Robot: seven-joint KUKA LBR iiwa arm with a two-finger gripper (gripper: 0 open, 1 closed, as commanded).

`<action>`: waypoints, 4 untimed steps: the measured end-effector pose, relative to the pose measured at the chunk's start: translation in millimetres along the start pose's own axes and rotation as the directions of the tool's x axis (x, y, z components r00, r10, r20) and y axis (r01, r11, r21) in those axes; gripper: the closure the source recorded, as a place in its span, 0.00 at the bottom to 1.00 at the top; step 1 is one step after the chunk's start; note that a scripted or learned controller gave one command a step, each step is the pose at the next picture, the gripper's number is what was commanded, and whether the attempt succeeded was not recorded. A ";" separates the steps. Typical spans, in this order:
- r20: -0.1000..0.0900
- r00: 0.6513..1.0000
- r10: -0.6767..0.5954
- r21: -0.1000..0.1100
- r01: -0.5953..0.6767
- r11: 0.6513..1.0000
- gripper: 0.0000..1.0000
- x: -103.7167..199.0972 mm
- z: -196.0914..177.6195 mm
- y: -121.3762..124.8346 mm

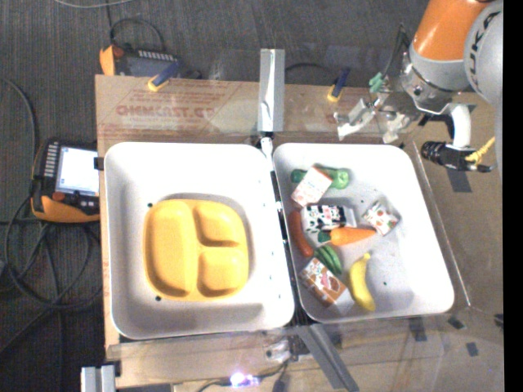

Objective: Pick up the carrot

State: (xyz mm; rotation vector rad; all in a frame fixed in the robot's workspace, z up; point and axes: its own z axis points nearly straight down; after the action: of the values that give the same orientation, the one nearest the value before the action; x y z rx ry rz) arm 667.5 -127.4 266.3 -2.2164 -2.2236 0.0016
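While pincer (359, 123) hovers, seemingly open, carrot (353, 236) untouched.

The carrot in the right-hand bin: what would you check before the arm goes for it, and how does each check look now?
1. Carrot in plain sight: ok.
2. Nothing lying over it: ok.
3. Room beside it: not ok; a small patterned carton and a green vegetable crowd its left end.
4. Gripper above the carrot: not ok; it hangs over the right bin's far rim.
5. Fingers ready: cannot tell.

Robotics lab: industrial arm (458, 31), bench bins (114, 219), trailing cables (20, 243).
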 end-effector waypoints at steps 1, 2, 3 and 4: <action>0.000 0.991 -0.137 0.001 0.137 0.991 0.00 6.6 123.2 -31.3; 0.003 0.999 -0.045 -0.013 0.045 0.999 0.00 -4.6 176.1 -71.4; 0.013 0.900 -0.436 -0.015 0.436 0.900 0.00 -15.1 175.5 -128.6; 0.017 0.900 -0.436 -0.022 0.436 0.900 1.00 -15.1 165.3 -126.1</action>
State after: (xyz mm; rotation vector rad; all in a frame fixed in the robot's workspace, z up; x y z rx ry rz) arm 541.1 -142.8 101.2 -1.6765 -2.6854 -0.0138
